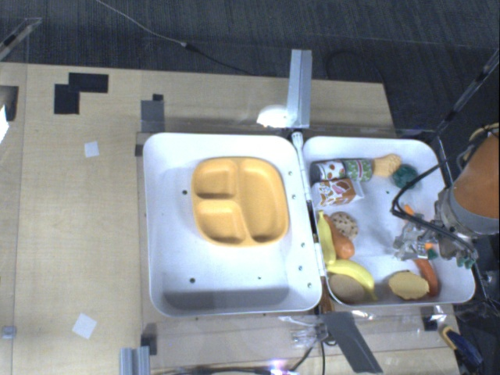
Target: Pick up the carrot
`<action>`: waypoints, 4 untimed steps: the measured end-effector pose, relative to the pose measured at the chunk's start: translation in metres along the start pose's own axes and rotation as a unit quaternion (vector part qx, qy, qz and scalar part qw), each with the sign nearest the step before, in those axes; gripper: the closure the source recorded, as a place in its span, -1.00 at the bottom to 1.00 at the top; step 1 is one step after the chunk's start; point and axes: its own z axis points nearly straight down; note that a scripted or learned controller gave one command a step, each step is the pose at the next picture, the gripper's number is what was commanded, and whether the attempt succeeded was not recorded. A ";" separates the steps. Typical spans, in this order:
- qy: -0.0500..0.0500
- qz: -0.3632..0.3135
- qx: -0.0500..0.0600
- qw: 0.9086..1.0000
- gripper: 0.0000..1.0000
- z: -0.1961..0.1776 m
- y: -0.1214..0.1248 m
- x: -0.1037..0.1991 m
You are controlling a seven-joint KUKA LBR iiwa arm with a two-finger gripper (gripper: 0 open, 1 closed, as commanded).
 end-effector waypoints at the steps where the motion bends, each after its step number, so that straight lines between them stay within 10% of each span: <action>1: 0.007 -0.018 -0.003 1.000 1.00 -0.029 0.039 -0.053; 2: 0.004 -0.051 -0.002 0.999 1.00 0.012 0.018 -0.003; 3: 0.007 0.018 -0.003 1.000 1.00 -0.051 0.091 -0.009; 4: 0.005 -0.080 -0.003 0.997 1.00 0.012 0.033 -0.001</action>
